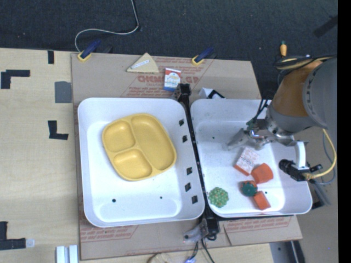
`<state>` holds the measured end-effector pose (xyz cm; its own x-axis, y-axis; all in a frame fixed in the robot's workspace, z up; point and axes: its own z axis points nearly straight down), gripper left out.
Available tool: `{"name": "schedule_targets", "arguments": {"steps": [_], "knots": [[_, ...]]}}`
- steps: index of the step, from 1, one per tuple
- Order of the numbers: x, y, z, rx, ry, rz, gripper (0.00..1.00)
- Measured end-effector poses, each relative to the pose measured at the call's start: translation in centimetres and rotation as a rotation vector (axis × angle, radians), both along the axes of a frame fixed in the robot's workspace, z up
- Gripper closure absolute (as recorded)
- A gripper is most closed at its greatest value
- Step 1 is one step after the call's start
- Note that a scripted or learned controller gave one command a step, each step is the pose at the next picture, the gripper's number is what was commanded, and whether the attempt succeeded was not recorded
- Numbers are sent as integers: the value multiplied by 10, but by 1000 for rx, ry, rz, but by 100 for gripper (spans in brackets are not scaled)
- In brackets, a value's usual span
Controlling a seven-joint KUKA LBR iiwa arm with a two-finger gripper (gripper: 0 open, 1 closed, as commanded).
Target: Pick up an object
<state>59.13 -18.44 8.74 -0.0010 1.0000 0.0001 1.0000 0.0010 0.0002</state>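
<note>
Gripper [241, 140] hovers low in my right bin [219, 116], fingers seemingly spread, holding nothing. Packet [247, 160] lies just beside it, touching an orange block [262, 173]. I fear fingers skidding off the flat packet.

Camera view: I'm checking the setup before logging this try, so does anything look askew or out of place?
Nothing is spilled. The yellow divided plate lies rotated in the left bin, and a small red-and-white carton stands outside the bins.

The bench [33, 163] bears brown cardboard [230, 78], two white bins [88, 147], perhaps a small carton [171, 79].
</note>
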Motion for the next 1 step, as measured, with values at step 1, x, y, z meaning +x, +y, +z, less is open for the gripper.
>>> {"name": "schedule_targets", "arguments": {"steps": [1], "knots": [[-66,-15,-1,-3,-4,-1,0]]}}
